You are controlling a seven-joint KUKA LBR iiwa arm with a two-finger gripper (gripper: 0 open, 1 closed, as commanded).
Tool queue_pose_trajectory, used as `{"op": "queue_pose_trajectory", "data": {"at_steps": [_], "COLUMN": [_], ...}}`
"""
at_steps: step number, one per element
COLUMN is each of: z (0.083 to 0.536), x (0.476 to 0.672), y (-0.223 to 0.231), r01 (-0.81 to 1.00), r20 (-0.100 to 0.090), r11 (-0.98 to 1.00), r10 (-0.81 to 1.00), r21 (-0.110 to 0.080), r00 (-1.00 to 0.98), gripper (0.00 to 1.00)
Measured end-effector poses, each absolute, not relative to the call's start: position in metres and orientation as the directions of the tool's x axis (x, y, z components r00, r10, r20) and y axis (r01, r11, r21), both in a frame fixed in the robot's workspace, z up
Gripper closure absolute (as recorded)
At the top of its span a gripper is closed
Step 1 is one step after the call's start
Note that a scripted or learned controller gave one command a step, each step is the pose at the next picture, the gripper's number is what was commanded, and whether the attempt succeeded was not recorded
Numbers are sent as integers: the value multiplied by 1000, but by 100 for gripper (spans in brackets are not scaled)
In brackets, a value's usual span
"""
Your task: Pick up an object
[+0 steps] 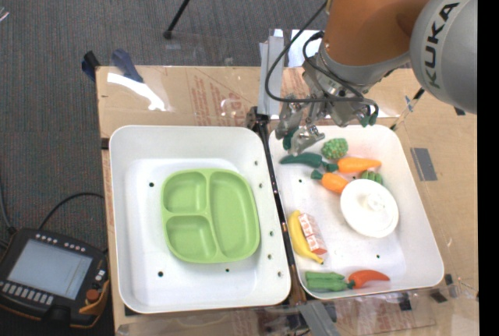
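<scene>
My gripper (pixel 301 133) hangs over the far left corner of the right bin (pixel 418 227), open, with nothing between its fingers. Just below it lies a dark green pod-shaped vegetable (pixel 301 159). To its right sits a broccoli floret (pixel 335 147), with two orange carrots (pixel 359 164) (pixel 334 182) beside it. A white round lid (pixel 369 207) rests in the middle of the bin. A yellow banana (pixel 299 239) and a small red-and-white carton (pixel 313 231) lie at the left wall. A green pepper (pixel 326 281) and a red chili (pixel 367 277) lie at the near edge.
The left bin (pixel 132 171) holds a light green divided plate (pixel 210 214). A black divider (pixel 269 171) runs between the bins. A teach pendant (pixel 51 274) sits at the lower left, off the bench. The arm's orange wrist (pixel 374 7) looms above the right bin's far edge.
</scene>
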State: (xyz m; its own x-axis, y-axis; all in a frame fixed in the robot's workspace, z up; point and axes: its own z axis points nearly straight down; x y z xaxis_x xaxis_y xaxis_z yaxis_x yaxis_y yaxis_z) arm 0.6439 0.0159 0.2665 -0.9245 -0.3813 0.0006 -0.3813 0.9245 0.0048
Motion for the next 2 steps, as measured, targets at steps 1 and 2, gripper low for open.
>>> {"op": "queue_pose_trajectory", "data": {"at_steps": [1, 2], "z": [227, 261], "x": [616, 645], "y": [2, -12], "r01": [-598, -798], "r20": [0, -6], "r11": [801, 603], "r10": [-598, -798], "r21": [3, -1], "r00": [-801, -603], "gripper": [100, 100]}}
